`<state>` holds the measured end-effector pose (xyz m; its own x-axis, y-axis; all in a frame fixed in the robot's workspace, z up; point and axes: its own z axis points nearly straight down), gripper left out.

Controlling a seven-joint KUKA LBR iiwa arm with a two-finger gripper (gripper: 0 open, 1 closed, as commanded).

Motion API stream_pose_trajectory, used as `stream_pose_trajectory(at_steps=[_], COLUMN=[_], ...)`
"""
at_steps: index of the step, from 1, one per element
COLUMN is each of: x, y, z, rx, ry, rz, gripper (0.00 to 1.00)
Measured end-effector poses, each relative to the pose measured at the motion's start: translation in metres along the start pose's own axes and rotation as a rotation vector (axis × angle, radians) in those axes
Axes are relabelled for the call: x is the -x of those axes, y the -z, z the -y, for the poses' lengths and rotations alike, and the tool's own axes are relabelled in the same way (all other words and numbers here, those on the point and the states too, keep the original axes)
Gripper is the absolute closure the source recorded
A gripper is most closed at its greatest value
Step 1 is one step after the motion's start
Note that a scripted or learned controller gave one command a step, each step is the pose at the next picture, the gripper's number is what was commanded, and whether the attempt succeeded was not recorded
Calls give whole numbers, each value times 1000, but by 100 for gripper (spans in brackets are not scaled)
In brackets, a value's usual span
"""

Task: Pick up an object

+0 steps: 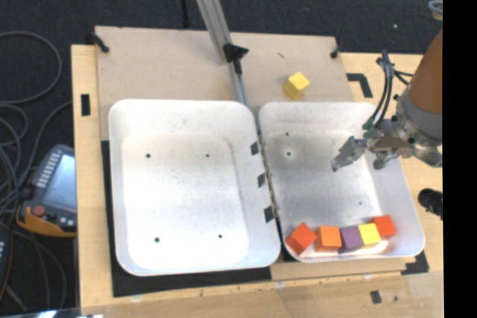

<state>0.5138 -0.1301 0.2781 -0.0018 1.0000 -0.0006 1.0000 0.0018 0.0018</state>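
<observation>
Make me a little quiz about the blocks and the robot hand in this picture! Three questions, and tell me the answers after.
1. True or false: the yellow block on the bench lies outside both bins.
2. How many blocks sit in a row along the near edge of the right bin?
3. Pick one: the gripper is above (A) the left bin, (B) the right bin, (C) the bare bench.

Key
1. True; it rests on the board behind the right bin.
2. Five: red-orange, orange, purple, yellow, red-orange.
3. B.
</observation>
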Motion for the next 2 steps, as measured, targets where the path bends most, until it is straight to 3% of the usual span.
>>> stream_pose_trajectory(at_steps=[1,2], x=[-64,-195], y=[-86,-82], z=[-34,19], rx=[-8,-3], ry=[5,8], rz=[-2,-4], gripper=[0,0])
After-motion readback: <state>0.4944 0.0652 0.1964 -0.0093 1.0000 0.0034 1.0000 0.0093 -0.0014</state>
